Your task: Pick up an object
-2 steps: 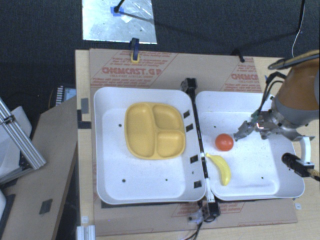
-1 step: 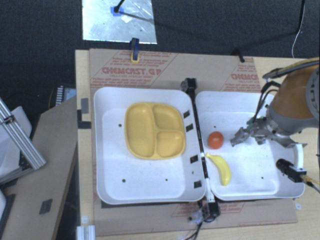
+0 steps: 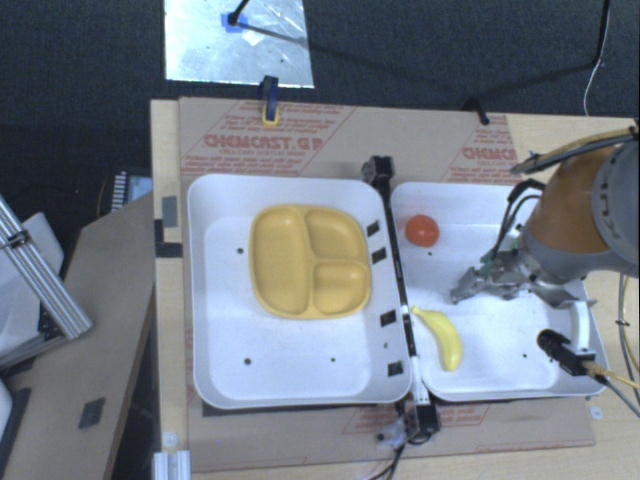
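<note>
Just left — banana (image 3: 441, 336) below tool (image 3: 478, 283).

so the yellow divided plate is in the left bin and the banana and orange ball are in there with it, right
Not quite. The yellow divided plate does sit in the left bin, but the banana and the orange ball lie in the right bin, as the camera view shows. The end effector is also over that right bin, between the two.
</note>
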{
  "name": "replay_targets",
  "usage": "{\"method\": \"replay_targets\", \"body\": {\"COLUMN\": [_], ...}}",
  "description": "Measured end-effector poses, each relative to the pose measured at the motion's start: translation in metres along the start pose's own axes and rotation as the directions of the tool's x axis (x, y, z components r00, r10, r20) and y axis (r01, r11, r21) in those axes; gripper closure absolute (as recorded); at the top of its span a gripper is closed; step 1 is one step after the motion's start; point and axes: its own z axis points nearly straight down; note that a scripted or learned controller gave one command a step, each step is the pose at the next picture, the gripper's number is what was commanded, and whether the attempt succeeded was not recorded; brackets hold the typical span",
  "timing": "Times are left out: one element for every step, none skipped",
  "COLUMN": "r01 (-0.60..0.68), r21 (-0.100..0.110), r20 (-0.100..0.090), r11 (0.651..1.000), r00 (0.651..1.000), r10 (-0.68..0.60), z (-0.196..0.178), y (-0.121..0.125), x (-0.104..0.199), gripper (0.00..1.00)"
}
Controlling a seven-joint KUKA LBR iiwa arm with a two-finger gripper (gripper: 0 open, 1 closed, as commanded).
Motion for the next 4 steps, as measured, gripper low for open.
{"method": "replay_targets", "body": {"r01": [0.0, 0.002, 0.004, 0.004], "r21": [-0.005, -0.008, -0.009, -0.009], "r20": [0.002, 0.002, 0.002, 0.003], "r11": [1.0, 1.0, 1.0, 1.0], "r00": [1.0, 1.0, 1.0, 1.0], "r10": [0.0, -0.002, -0.004, -0.004], "z": [-0.013, -0.057, -0.106, -0.152], "y": [0.002, 0.005, 0.009, 0.006], "x": [0.0, -0.004, 0.005, -0.001], "gripper": [1.0, 1.0, 1.0, 1.0]}}
